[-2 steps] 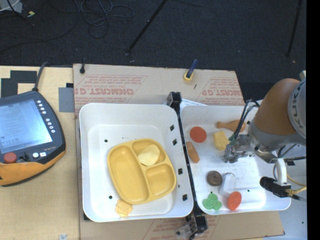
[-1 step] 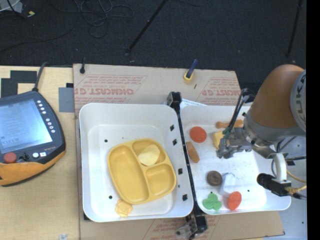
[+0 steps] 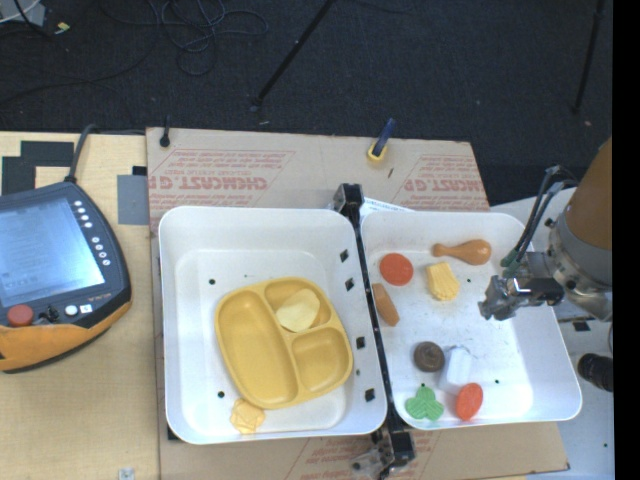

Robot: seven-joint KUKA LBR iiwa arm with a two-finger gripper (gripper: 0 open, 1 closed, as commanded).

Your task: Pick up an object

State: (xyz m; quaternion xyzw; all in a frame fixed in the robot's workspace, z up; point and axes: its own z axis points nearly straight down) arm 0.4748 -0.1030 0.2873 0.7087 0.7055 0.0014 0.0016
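Hovering at the right bin's [image 3: 560, 408] right edge, my claw [image 3: 497, 303] sits beside the yellow corn piece [image 3: 443, 281]; I cannot tell its opening or whether it grips anything. Left bin [image 3: 190, 258]: yellow divided tray [image 3: 240, 348].

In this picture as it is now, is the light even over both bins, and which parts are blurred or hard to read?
Camera view: soft, even light on both bins, with faint shadows; the white bin looks nearly washed out. The end effector is dark and blurred, its detail unclear. The floor at the top is very dark. The yellow tray and drumstick read clearly.
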